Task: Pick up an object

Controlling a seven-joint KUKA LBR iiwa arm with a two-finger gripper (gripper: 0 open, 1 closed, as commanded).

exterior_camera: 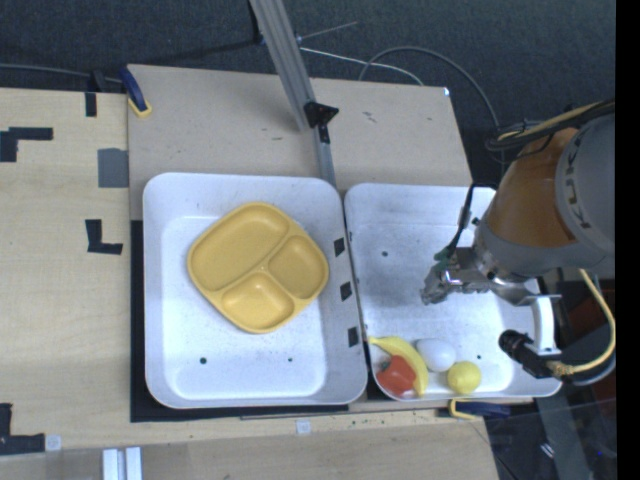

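Note:
In the right bin, a small cluster lies along the near edge: a yellow banana, a red round fruit, a white egg-like ball and a yellow lemon-like ball. My gripper hangs over the middle of the right bin, above and just behind the cluster, apart from it. Nothing shows between its fingers.
The left bin holds a yellow three-compartment plate. A metal pole slants in from the top to the divide between the bins. The arm's grey body and orange band cover the right bin's right side.

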